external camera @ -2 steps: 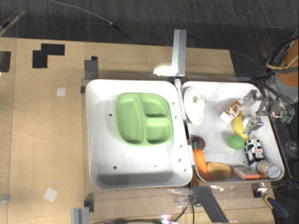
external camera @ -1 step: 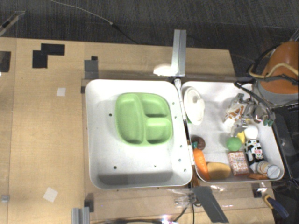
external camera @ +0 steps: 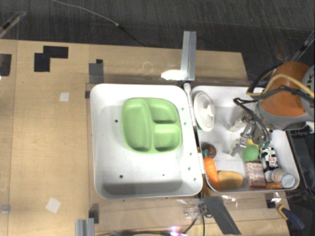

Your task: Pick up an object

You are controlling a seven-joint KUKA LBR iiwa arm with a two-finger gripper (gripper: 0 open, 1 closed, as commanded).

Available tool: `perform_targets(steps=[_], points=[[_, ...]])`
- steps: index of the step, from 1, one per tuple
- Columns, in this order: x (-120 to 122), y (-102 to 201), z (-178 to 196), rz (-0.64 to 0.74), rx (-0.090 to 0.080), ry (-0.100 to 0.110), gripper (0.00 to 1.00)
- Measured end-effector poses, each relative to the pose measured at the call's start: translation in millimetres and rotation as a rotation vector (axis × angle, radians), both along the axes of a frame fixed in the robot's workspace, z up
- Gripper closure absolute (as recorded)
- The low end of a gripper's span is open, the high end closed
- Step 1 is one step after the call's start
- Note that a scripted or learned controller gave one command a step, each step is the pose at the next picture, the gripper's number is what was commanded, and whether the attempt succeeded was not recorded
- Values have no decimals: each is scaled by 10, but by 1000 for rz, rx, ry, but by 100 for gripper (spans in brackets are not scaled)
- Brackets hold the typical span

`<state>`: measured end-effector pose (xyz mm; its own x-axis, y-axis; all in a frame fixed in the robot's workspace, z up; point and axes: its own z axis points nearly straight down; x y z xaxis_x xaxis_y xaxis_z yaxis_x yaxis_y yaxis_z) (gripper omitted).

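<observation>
**Gripper low over a crowded right bin: where the grasp may fail**

Two white bins sit side by side on the counter (external camera: 44,146). The left bin (external camera: 106,181) holds a green divided tray (external camera: 150,124) near its centre. The right bin (external camera: 224,95) carries the clutter: a white bowl-like piece (external camera: 204,111) at its upper left, a small dark round object (external camera: 208,149) below that, and an orange carrot-like piece (external camera: 210,167) touching a tan bread-shaped piece (external camera: 230,179) along the lower edge. A small red-and-white box (external camera: 254,173), a black-and-white figure (external camera: 268,157) and a small jar (external camera: 288,181) crowd the lower right corner.

The arm (external camera: 285,97) reaches in from the right of the frame, and its gripper (external camera: 244,140) hangs low in the middle of the right bin. Whether the fingers are spread or pressed together you cannot tell at this angle, and nothing is visibly pinched between them. A green round object (external camera: 250,152) lies just below and beside the gripper and looks the likeliest target.

Expect three risks. The round green piece can roll out from under closing fingers. The box and figure lie so near it that a descending finger may land on them and shove the cluster aside. Should the grasp close slightly off-centre, it may nip only an edge and drop the piece on lifting.
</observation>
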<state>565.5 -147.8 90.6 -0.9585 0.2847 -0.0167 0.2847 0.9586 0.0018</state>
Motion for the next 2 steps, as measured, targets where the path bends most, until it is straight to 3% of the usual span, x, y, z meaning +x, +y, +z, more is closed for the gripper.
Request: perform_targets(steps=[1, 2], points=[[-280, -137, 2, -87, 2, -4, 0], [306, -589, -5, -51, -1, 2, 0]])
